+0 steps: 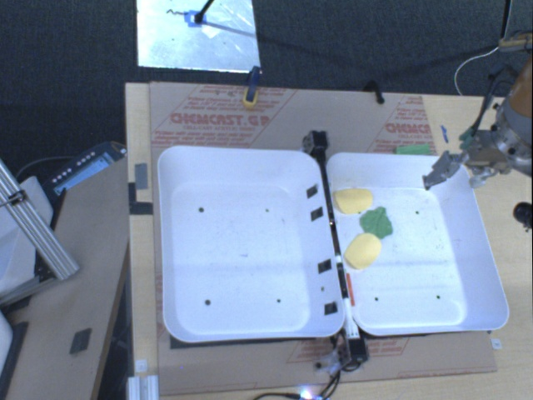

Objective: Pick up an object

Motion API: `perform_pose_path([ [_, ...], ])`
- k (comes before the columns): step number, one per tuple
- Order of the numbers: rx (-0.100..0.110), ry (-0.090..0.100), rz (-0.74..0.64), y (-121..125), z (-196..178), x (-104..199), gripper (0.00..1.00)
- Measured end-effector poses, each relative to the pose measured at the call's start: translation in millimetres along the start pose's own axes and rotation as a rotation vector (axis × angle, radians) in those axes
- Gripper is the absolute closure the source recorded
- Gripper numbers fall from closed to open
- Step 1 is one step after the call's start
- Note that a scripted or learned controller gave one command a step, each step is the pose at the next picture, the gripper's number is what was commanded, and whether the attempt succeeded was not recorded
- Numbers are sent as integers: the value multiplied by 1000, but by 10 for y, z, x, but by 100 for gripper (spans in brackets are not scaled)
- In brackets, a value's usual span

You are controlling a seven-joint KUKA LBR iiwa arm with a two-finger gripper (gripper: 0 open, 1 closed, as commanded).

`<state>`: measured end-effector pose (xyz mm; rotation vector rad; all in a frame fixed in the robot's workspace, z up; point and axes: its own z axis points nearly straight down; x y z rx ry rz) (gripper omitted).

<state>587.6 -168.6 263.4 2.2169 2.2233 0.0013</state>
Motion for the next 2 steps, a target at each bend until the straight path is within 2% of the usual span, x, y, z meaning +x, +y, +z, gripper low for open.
perform_pose_path([
  [1,5,4,-7,219,818,644,0],
  [2,7,2,1,-153,1840,817,0],
])
